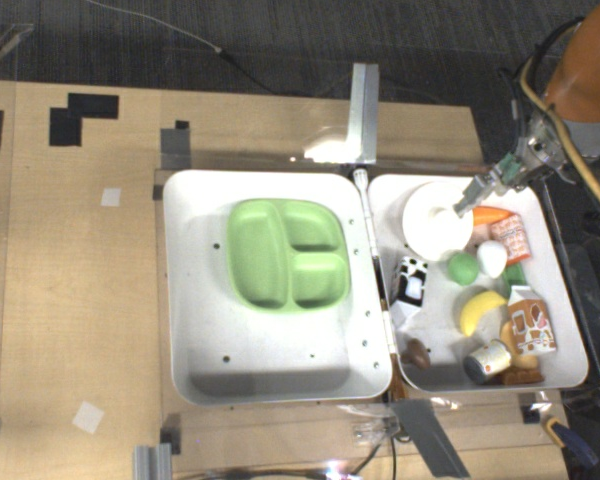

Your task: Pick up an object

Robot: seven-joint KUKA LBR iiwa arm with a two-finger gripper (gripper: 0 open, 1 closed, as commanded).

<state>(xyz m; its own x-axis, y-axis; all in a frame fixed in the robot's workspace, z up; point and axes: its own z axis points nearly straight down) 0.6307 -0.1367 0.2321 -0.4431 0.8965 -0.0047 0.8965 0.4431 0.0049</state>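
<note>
The right bin (576,360) holds many small items. Among them are a white round bowl (433,222), an orange carrot (492,214), a red and white packet (511,238), a white egg (492,258), a green ball (464,267) and a yellow banana (480,311). My gripper (468,202) reaches in from the upper right. It hangs over the far part of this bin, its tip at the bowl's right rim, beside the carrot. Nothing is seen held in it.
A green divided plate (287,253) lies in the left bin (195,358). The right bin also has a black and white block (412,280), a brown snack pack (528,328), a small can (488,360) and a brown lump (416,351). A metal post (364,118) stands behind the bins.
</note>
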